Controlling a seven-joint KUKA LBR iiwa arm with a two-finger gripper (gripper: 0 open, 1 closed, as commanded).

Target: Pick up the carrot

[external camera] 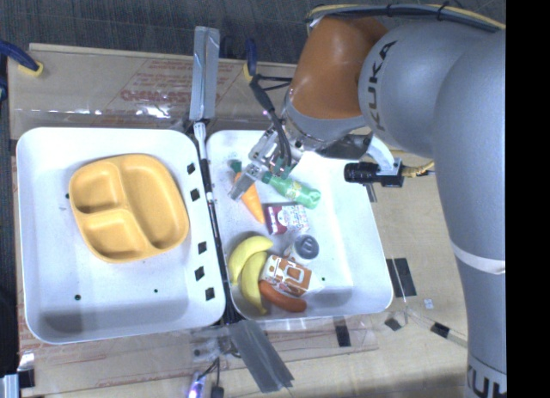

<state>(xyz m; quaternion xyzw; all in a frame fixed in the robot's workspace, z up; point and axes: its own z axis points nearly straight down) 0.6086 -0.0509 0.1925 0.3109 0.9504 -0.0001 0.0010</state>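
The carrot (252,205) is a small orange cone lying in the right bin (365,241), near its left wall, with the thin tip pointing toward the front. My gripper (248,178) reaches down from the grey and orange arm and sits right at the carrot's upper end, partly covering it. The carrot still rests on the bin floor.
A green bottle (294,188) lies just right of the gripper. A small dark red carton (286,216), a dark round cap (306,247), a banana (244,267), an orange packet (289,277) and a sausage (284,302) crowd the bin's front. A yellow divided plate (129,207) sits in the left bin (43,302).
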